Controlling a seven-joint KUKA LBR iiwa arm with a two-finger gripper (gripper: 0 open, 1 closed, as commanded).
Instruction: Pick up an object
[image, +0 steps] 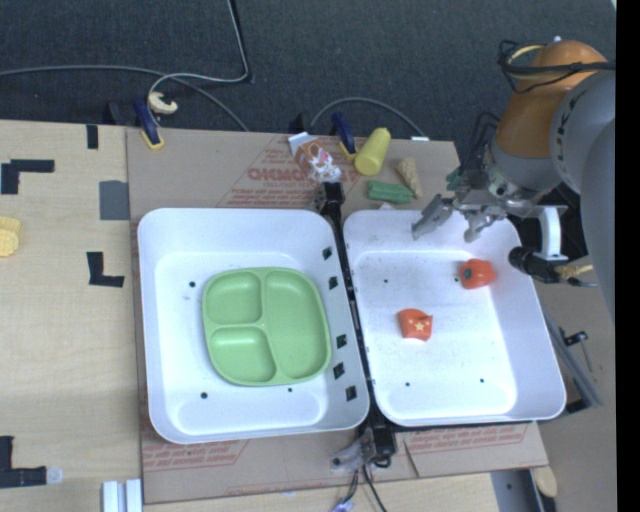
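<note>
Gripper (452, 214) of mine hangs over the far rim of the right bin (520, 400), fingers spread and holding nothing. Two red objects lie apart on that bin's floor, the nearer red object (477, 273) just below me. I judge it best to centre over it, then descend straight before closing.

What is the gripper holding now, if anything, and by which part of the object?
Nothing is held. The gripper hangs open over the far edge of the right bin, with nothing between its fingers. The two red objects lie apart from it on the bin floor.
</note>
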